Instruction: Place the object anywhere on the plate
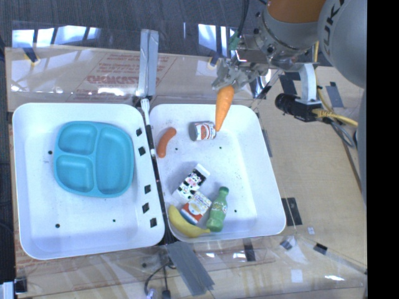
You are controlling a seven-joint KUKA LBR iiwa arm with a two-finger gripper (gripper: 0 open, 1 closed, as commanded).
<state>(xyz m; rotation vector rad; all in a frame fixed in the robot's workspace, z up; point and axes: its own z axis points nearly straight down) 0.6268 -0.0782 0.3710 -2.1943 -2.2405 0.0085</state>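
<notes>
Hanging from fingers (235, 80): carrot (223, 108)

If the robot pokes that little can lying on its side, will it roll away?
Probably. The can lies on its side on the smooth floor of the right bin, so a nudge across its round body would likely roll it. It looks stiff and small, so likely light. A push along its length might just slide it.

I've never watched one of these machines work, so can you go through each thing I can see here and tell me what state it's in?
gripper: shut on the carrot's top end
carrot: hanging point-down above the right bin's far edge
blue plate: flat in the left bin
sausage: lying by the right bin's left wall
small can: on its side
milk carton: lying down
green bottle: lying down
banana: lying at the near wall
</notes>
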